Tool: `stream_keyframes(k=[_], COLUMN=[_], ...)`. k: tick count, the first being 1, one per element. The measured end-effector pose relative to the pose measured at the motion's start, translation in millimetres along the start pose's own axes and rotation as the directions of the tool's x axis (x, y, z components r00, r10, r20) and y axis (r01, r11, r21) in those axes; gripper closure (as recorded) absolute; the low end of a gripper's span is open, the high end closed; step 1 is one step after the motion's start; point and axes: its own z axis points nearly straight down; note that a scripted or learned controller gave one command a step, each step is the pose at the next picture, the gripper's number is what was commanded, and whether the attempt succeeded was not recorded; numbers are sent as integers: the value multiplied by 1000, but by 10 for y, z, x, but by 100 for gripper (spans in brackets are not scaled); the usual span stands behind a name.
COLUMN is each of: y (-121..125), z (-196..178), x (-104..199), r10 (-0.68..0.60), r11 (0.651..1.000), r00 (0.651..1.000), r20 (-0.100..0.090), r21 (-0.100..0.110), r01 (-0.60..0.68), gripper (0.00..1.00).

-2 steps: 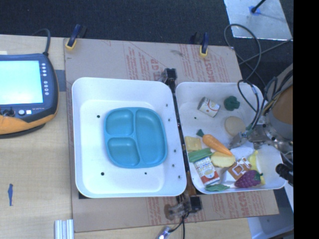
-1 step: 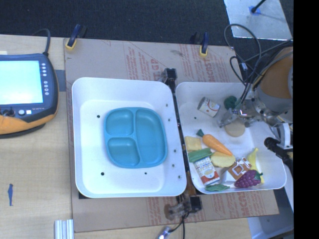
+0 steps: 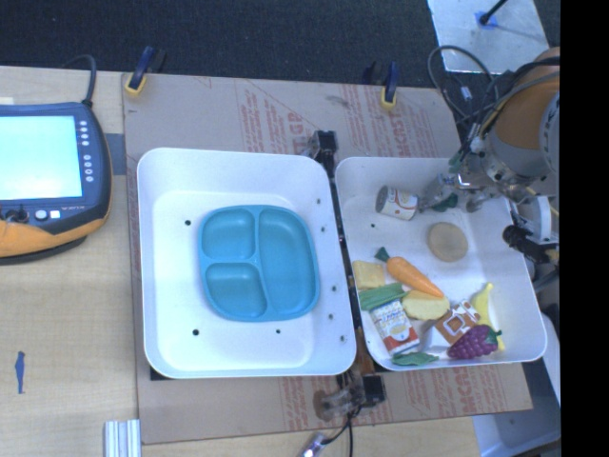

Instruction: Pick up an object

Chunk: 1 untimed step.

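The right bin [image 3: 514, 255] holds several toy foods. A small white can [image 3: 398, 202] lies on its side at the bin's far left. A round tan cookie [image 3: 447, 242] sits mid-bin, with an orange carrot [image 3: 412, 274] just in front of it. Purple grapes [image 3: 473, 343], a banana [image 3: 484, 303] and two small cartons [image 3: 392, 324] crowd the near edge. My gripper [image 3: 447, 196] hangs low over the bin's far side, just right of the can and behind the cookie, with nothing seen in it.
The left bin [image 3: 166, 255] carries a blue divided plate [image 3: 258, 262]. A teach pendant [image 3: 48, 174] lies on the bench at the far left. Cables and the grey arm [image 3: 519, 131] with its orange band occupy the right side.
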Motion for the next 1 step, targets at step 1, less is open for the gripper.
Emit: stream_keyframes(k=[1], y=[-1130], z=[9], x=[-5], r10=[0], r11=[1000], r00=[1000], r20=[1], r21=[3], r01=[0], gripper=[0])
